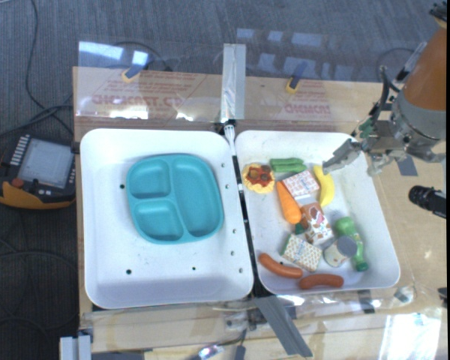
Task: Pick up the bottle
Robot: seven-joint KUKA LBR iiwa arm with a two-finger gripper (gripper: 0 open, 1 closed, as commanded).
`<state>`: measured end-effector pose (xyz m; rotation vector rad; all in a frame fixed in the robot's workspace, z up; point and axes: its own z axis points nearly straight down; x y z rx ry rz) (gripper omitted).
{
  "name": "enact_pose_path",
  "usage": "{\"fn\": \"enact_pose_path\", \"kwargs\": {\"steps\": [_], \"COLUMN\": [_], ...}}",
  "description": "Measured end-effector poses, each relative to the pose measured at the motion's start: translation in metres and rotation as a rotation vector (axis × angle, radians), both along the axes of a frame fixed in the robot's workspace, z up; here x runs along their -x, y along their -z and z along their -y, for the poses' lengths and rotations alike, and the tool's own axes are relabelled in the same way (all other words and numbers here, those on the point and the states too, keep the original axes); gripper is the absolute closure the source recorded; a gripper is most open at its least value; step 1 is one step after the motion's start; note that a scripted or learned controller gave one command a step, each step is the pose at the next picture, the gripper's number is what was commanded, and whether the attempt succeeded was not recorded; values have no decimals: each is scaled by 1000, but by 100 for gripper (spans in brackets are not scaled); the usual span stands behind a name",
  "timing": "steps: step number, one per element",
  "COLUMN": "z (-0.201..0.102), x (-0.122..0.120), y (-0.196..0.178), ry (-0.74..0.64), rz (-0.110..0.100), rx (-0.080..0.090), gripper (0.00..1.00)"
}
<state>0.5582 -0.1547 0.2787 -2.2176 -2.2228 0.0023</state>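
The green plastic bottle (350,238) lies in the right white bin (382,231), near that bin's right wall and toward its front corner, with its cap end pointing toward the front. Touching it on the left is a small grey round piece (336,255). Further left sit a patterned white carton (303,252) and a red-and-white small box (316,222). Two red sausages (298,274) lie along the front of the bin. An orange carrot (288,202) runs down the middle, with a pink-and-white carton (301,184) beside it and a yellow banana (325,185) to the right of that. At the back of the bin are a green pepper-like piece (287,163) and a small round pizza toy (258,177).

The left white bin (105,223) holds a teal divided plate (174,197).

The grey arm with its orange band (429,81) reaches in from the right, above the back right corner of the right bin. Its claw (345,156) hangs there, well apart from the bottle, with one finger slanting down toward the banana. Whether the claw is open or closed cannot be told.

On the floor left of the counter (157,96) rests a handheld control pendant (31,172).
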Motion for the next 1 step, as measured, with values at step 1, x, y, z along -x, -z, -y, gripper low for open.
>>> {"fn": "enact_pose_path", "kwargs": {"steps": [1], "z": [48], "x": [-7], "y": [133], "ry": [-105], "rz": [0], "rx": [-1], "gripper": [0]}}
